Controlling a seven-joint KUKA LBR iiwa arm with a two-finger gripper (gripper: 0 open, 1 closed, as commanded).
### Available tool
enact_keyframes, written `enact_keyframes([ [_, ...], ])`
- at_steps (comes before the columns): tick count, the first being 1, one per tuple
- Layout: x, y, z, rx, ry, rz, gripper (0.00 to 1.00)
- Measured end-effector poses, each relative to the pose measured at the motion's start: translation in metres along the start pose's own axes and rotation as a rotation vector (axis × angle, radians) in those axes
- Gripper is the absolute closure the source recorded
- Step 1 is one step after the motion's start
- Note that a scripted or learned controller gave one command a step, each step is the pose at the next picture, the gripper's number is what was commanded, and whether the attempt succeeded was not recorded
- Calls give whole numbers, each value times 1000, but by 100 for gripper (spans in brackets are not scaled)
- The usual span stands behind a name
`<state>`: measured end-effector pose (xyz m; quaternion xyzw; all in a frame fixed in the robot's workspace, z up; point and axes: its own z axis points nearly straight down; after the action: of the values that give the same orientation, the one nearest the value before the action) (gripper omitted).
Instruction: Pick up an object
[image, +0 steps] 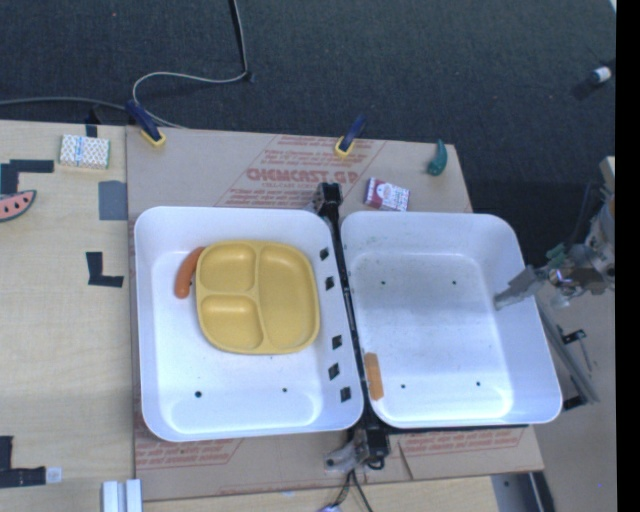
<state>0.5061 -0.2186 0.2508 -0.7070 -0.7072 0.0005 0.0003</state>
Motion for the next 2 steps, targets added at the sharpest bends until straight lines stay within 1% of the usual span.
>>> enact_keyframes([
  [1, 51, -15, 101, 2, 2, -2, 0],
  [2, 167, -22, 67, 1, 2, -2, 0],
])
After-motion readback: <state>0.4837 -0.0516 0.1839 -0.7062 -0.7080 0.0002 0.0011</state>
